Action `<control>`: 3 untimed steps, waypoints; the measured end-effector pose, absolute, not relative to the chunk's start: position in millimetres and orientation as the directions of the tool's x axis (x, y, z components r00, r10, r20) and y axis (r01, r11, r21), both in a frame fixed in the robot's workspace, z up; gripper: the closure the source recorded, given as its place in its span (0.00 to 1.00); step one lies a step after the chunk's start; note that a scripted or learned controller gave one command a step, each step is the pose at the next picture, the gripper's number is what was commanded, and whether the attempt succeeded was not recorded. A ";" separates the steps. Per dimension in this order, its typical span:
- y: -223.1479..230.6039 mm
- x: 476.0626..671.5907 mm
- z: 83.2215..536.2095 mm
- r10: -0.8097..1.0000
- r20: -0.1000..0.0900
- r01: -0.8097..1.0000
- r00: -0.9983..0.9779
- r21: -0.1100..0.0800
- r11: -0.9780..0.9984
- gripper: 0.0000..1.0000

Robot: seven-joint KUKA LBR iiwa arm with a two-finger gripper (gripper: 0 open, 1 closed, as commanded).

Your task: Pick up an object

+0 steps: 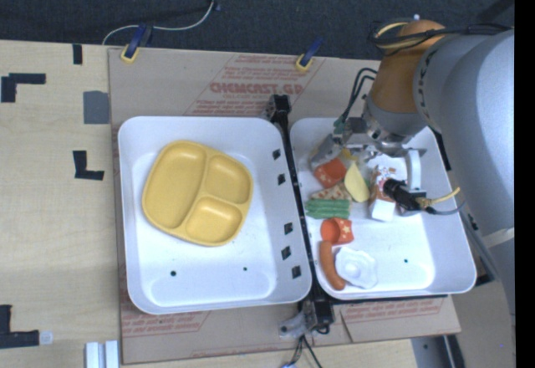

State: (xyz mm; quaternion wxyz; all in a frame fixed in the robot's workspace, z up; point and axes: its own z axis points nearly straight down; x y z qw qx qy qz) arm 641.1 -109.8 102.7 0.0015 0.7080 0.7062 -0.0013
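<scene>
Several toy foods lie in the right bin [443, 258]: a red-orange piece [331, 171], a pale yellow piece [357, 183], a green pod [328, 208], a small red piece [338, 231], an orange sausage [331, 265] and a white fried egg [356, 268]. A white block [382, 208] lies by a red and white item [386, 185]. My gripper [347, 146] reaches down into the bin's upper left part, just above the red-orange piece. The wrist and the orange band [399, 74] hide how it meets the toys.
A yellow compartment plate [197, 191] rests in the left bin [209, 283]. A black divider [288, 191] runs between the two bins. The grey arm [481, 107] covers the right bin's upper right corner. A cable [435, 203] trails near the white block.
</scene>
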 end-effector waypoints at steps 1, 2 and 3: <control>-97.3 634.2 83.6 1.000 -0.001 1.000 -0.002 -0.003 0.002 0.00; -97.1 634.8 94.6 1.000 -0.001 1.000 -0.001 -0.002 0.001 1.00; -20.2 633.4 190.3 1.000 0.003 1.000 -0.009 0.007 0.009 1.00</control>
